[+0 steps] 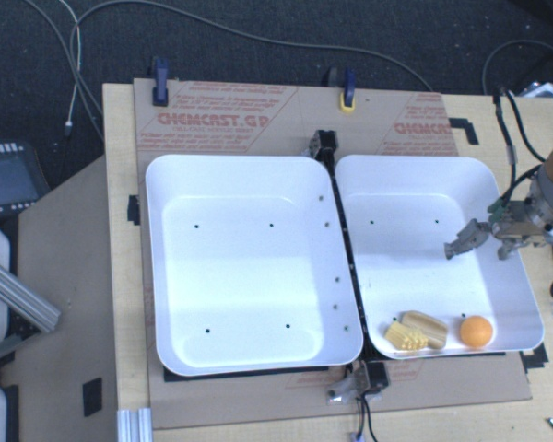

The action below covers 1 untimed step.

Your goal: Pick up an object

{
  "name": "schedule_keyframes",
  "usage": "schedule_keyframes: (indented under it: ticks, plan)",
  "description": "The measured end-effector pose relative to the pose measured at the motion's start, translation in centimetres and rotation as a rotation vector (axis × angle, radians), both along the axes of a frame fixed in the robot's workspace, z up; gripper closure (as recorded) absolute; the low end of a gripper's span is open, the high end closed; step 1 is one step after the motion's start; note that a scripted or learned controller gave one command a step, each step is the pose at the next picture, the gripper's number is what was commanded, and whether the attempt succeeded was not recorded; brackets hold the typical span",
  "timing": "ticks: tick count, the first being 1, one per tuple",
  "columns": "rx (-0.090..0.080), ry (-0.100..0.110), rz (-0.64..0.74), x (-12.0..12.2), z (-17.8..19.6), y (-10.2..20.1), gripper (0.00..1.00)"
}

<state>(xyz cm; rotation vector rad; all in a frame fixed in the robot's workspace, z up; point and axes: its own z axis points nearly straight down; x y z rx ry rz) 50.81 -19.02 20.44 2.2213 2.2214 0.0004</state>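
While the metal claw [482, 239] hangs spread and unladen, a smooth orange ball [476, 331] (round, matte) rests nearby.

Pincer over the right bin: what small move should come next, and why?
Probably a short move toward the bin's near edge. The pincer hangs over bare floor of the right bin with nothing between its fingers, while the orange ball and the two yellowish items lie along that near wall. The ball sits apart, the easiest target.
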Motion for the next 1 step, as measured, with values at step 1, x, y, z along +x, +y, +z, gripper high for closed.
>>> schedule_keyframes:
  ticks: [1]
  plan:
    - [0.0,-0.001,0.0,0.04,1.07,0.0,1.0]
